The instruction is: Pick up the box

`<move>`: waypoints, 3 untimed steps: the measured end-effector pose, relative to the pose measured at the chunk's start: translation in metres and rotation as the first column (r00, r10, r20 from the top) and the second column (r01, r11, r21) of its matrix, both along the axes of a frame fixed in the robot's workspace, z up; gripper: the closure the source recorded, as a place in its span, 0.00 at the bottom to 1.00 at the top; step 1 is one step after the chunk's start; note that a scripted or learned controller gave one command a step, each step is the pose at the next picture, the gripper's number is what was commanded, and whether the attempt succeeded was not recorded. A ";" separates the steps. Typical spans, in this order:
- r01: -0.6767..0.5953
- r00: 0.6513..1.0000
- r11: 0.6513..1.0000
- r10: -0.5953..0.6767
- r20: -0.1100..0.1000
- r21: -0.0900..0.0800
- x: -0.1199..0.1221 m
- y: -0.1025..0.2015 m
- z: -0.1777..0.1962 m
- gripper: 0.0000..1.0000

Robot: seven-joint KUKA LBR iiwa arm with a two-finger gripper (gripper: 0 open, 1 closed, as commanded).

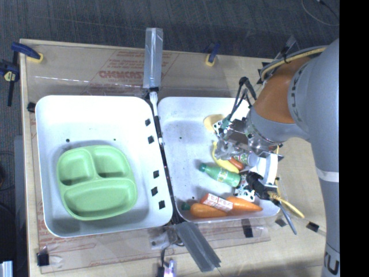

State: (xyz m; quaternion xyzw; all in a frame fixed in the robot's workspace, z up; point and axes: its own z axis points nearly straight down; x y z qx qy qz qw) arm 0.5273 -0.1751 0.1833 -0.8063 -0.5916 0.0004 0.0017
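Note:
A small white and red box (218,200) lies near the front of the right bin (184,126), resting against a long orange carrot (222,208). Just behind it a green bottle (221,173) lies on its side. My gripper (229,142) hangs low over the middle right of this bin, above a yellow fruit-like piece (219,152) and behind the bottle. It is about a hand's width behind the box and apart from it. The wrist and arm cover the things under them.
Another yellow piece (213,120) lies at the back of the right bin. A green divided plate (95,181) sits in the left bin (52,114). A raised divider (157,154) separates the bins. The right bin's left half is bare white floor.

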 end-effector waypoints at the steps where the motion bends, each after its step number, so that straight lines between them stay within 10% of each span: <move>1: -0.028 1.000 1.000 0.028 0.001 -0.001 -0.032 -0.027 0.047 1.00; 3: -0.034 0.999 0.999 0.034 0.000 -0.001 -0.051 0.075 -0.092 1.00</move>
